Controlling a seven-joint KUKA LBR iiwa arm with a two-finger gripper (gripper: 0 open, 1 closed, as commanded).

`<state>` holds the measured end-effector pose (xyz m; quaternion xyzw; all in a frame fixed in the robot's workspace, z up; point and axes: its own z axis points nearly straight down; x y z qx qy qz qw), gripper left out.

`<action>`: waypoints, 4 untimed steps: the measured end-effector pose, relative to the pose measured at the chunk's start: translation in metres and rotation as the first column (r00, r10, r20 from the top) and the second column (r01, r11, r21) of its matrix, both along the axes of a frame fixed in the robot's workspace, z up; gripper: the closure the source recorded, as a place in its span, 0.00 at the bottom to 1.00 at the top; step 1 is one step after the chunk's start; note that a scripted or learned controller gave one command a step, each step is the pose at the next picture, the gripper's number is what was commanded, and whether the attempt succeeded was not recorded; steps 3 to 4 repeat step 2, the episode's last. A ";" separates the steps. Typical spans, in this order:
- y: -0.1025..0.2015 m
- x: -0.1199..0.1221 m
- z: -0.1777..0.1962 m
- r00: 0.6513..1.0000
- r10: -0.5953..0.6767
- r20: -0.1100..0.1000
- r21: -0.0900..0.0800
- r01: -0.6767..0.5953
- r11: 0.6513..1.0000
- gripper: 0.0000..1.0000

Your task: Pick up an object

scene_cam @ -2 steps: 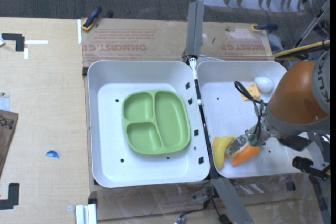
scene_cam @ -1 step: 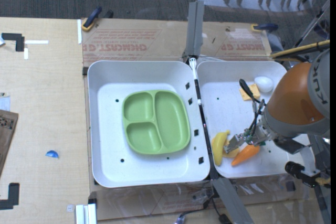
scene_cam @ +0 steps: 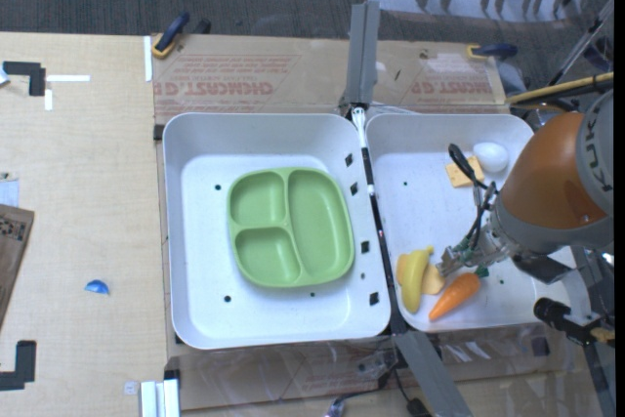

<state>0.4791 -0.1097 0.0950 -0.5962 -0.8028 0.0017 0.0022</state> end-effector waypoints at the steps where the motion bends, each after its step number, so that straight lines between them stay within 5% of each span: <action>1: 0.044 0.032 0.122 0.988 0.152 0.005 -0.002 -0.152 0.988 1.00; 2: 0.044 0.031 0.122 0.988 0.152 0.005 -0.002 -0.152 0.988 0.00; 4: 0.044 0.031 0.122 0.988 0.152 0.005 -0.002 -0.152 0.988 0.00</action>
